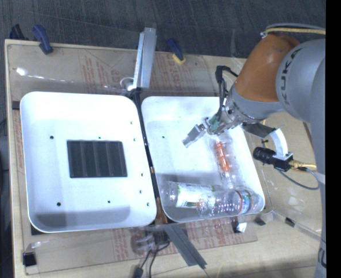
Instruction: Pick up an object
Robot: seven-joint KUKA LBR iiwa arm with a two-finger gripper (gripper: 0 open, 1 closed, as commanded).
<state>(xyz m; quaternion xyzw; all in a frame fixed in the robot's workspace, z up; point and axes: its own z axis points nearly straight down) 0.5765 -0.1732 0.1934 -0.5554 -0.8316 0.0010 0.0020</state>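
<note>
Gripper (194, 135) over right bin (158, 149), grip state impossible to tell; small bottle (223, 158) just beside, lengthwise toward near edge.

The gripper (200, 132) hangs over the right bin (170, 120). A clear bottle (211, 200) lies along the near wall, and a smaller bottle (224, 158) with orange content lies above it.

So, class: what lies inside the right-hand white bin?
The right bin holds a clear plastic bottle along its near wall and a smaller clear bottle with orange contents. The gripper hangs above, covering some floor.
</note>
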